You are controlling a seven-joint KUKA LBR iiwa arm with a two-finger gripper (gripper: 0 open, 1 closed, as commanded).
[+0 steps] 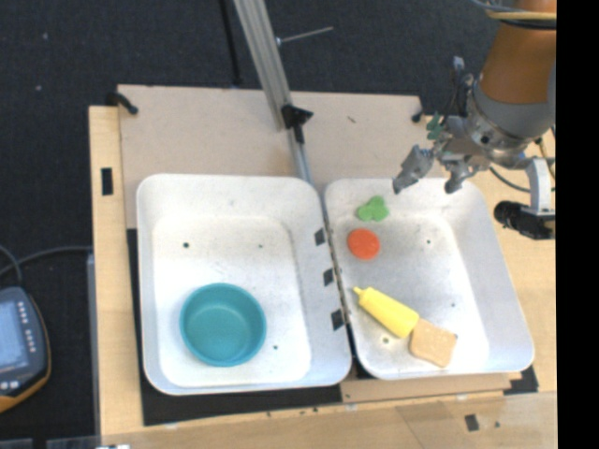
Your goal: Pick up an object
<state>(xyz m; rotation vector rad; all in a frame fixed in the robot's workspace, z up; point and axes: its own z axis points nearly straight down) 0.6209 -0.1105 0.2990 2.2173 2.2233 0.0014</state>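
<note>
Nearest the camera, a tan square sponge-like block touches a yellow plastic squeeze bottle by the right white bin's front edge; a grasp there may nudge both and close on neither. An orange round piece and green leafy toy sit near the bin's back-left corner. Over its back edge the tool hangs spread wide, holding nothing. A teal bowl occupies the left bin. Pale wooden table, dark floor behind.
</note>
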